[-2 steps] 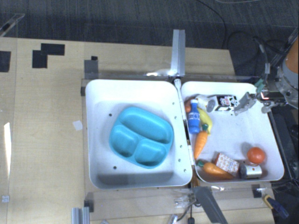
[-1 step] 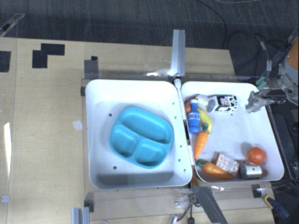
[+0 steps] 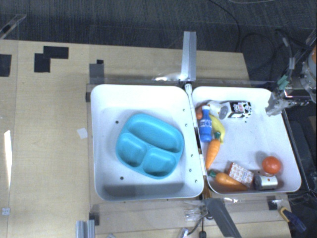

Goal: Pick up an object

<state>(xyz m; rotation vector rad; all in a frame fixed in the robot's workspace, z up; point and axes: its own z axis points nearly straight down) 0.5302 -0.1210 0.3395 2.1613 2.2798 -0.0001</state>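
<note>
The right bin holds several small objects. A blue bottle, a yellow banana and a carrot lie along its left wall. A white carton with black print rests near the back wall. At the front are an orange ball, a small patterned box, a grey can and a second orange vegetable. My gripper hangs over the bin's back right corner, apart from all of them, with nothing seen in it.
The left bin contains a blue divided plate. A metal post stands behind the wall between the bins. The arm's body and cables crowd the right edge beside the right bin.
</note>
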